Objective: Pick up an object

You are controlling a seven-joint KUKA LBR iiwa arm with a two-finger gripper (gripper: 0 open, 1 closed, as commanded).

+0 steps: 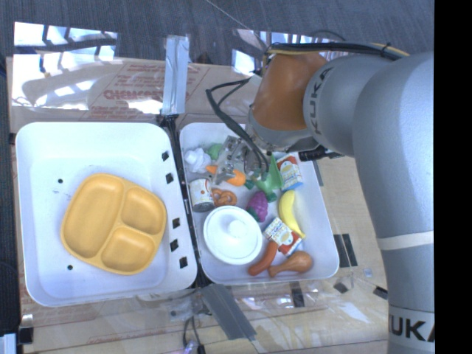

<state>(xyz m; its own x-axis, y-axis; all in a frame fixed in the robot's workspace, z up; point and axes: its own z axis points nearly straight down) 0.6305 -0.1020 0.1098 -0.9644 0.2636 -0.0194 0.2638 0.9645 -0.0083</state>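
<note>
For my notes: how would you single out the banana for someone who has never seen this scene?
Start at the right bin, the one crowded with toy food. Along its right side, just below the small carton with the red label, lies the banana, running roughly top to bottom. It is the only plain yellow curved piece there; the purple item to its left and the brown drumstick below differ in colour.

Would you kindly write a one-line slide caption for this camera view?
Grey arm's pincer reaches into the toy-filled right white bin; a yellow divided plastic tray sits in the left white bin.
</note>
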